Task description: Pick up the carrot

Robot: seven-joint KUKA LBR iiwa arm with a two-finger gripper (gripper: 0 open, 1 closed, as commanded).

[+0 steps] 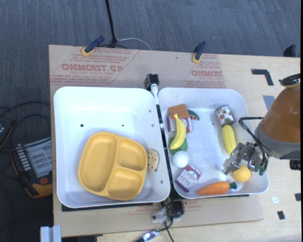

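The orange carrot (213, 188) lies flat along the front wall of the right bin (204, 94), its green tip pointing right. My gripper (239, 163) hangs low over the bin's front right corner, just above and to the right of the carrot. It sits right beside a yellow lemon (241, 174). Nothing shows between its fingers.
The right bin also holds a banana (178, 133), a white egg (181, 159), a red packet (188, 178), a corn cob (229, 138), a small can (224, 115) and a brown block (179, 111). A yellow divided plate (113, 165) and a cookie (153, 160) lie in the left bin (70, 105).
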